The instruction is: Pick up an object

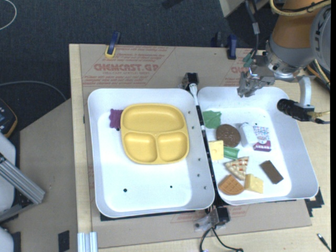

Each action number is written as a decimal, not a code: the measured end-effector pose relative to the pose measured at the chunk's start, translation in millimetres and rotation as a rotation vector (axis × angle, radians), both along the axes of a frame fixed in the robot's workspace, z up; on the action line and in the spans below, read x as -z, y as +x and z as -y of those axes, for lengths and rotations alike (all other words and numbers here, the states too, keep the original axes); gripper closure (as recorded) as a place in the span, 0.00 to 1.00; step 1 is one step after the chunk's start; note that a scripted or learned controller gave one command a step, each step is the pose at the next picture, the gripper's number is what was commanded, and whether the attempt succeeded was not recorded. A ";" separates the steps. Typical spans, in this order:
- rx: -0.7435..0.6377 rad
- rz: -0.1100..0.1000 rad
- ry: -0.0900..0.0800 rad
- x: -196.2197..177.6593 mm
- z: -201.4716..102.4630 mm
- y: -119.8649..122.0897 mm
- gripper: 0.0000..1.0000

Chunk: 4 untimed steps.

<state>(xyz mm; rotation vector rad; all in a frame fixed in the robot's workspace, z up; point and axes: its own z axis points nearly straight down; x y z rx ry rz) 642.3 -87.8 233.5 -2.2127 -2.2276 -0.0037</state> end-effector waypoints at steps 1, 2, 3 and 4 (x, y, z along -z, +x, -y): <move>0.000 0.003 -0.001 -6.8 -57.5 5.0 1.00; 0.000 0.000 0.000 0.2 -120.6 8.0 1.00; 0.000 -0.003 0.000 1.5 -181.9 -5.3 1.00; 0.008 -0.005 -0.004 15.9 -169.3 -1.1 1.00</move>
